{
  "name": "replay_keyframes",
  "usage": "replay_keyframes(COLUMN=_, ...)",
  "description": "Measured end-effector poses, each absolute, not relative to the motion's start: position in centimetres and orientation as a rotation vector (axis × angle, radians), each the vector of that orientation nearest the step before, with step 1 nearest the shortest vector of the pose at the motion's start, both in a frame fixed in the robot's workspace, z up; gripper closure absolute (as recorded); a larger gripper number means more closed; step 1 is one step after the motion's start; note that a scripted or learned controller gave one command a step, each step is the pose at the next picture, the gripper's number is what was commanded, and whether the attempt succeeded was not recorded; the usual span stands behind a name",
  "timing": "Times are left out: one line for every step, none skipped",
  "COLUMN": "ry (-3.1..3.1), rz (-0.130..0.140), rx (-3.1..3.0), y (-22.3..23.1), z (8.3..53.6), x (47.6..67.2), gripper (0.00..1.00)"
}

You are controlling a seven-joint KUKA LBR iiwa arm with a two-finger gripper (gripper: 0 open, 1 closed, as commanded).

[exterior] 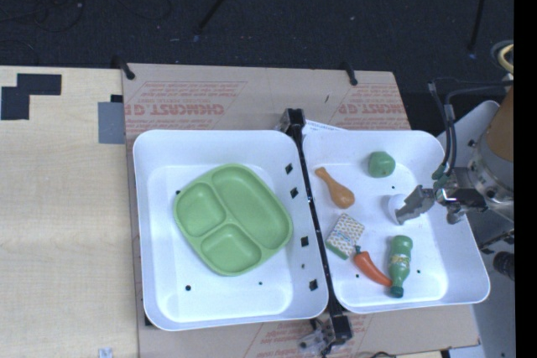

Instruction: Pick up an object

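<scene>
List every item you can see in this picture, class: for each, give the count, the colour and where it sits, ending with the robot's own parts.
White bins: 2, white, side by side on the bench.
Divided plate: 1, light green, in the left bin.
Ball: 1, green, right bin, far end.
Drumstick-shaped toy: 1, orange-tan, right bin near the divider.
Patterned packet: 1, whitish and green, right bin.
Carrot: 1, orange, right bin, near end.
Bottle: 1, green, beside the carrot.
Gripper: 1, grey, over the right bin.
</scene>
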State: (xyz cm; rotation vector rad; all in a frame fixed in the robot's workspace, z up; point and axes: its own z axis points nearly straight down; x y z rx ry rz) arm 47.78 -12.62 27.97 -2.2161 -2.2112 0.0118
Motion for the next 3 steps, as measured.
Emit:
replay_keyframes(ry=-2.219, rz=0.003, rx=-2.219, y=-12.6, z=28.5, x=47.9, gripper=0.0)
replay_keyframes(ry=-2.217, rz=0.005, rx=-2.218, y=-13.3, z=23.7, x=48.4, gripper=0.0)
replay_keyframes(ry=-2.215, rz=0.006, rx=-2.218, y=-13.8, z=19.1, x=47.9, gripper=0.0)
